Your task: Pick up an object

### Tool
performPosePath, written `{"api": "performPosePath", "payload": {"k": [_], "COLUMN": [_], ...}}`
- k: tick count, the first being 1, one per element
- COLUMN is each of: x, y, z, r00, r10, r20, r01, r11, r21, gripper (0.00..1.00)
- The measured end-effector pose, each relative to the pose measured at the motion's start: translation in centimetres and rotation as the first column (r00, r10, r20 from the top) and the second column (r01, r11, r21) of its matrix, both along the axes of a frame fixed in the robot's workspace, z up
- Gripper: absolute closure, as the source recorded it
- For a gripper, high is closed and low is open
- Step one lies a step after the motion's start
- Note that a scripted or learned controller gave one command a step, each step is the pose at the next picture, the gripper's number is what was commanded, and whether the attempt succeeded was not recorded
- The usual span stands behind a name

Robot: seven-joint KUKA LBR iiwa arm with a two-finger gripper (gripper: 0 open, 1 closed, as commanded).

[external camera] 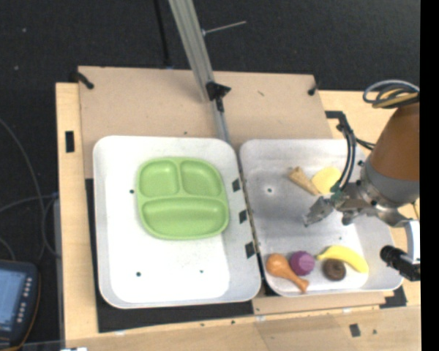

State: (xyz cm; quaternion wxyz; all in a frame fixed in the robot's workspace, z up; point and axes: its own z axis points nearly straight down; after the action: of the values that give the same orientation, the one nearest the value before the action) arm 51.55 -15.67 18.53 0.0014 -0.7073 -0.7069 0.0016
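Observation:
The right bin [278,159] holds several toy foods. A tan wedge [301,180] and a yellow piece [325,178] lie toward its back. Along its front edge lie an orange gourd-shaped piece [282,268], a purple ball [301,262], a brown doughnut [335,270] and a yellow banana [347,255]. My gripper [327,220] hangs over the middle of this bin, just in front of the yellow piece and behind the banana. It is open, with bare bin floor between its fingers. The arm's grey wrist and orange band [401,143] cover the bin's right side.
A green divided plate [183,198] lies in the left bin [117,269]. A slanted metal rail [194,42] runs from the top of the view down to the gap between the bins. Cables loop by the arm at the right.

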Motion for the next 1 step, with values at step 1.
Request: {"api": "performPosePath", "payload": {"k": [1], "x": [0.06], "y": [0.08], "z": [-4.24], "r00": [1.0], "r10": [-0.001], "r20": [0.001], "r01": [0.001], "r11": [1.0], "r21": [0.0], "gripper": [0.0]}}
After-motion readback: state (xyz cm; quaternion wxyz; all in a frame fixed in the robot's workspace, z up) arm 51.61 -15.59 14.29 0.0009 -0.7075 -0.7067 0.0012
